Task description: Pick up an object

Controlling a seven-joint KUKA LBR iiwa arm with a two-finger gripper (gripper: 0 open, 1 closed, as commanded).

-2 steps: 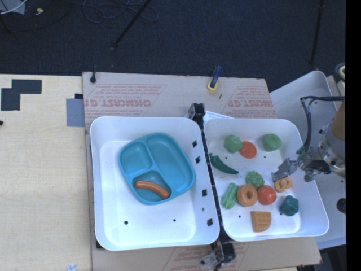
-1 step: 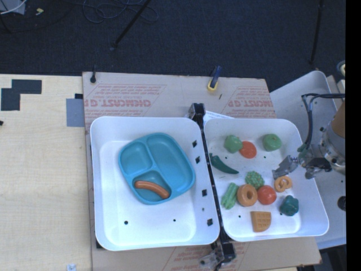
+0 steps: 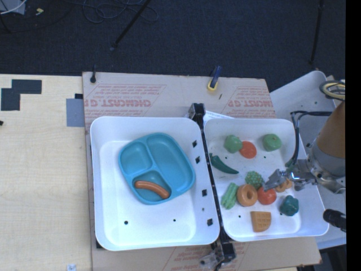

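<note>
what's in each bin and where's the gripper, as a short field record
left bin: blue divided plate holding a toy sausage
right bin: toy foods, among them a doughnut, red tomato, broccoli, green chilli, cracker
gripper: low over the right bin, by the tomato
grasp: nothing visibly between the fingers
arm: enters from the right

Arm enters from right edge, grey body with orange band at upper right, wrist bent toward left. Gripper [image 3: 277, 180] low, at right side of scene, reaching left. Fingers small and dark; opening between them not clear from this angle.
</note>
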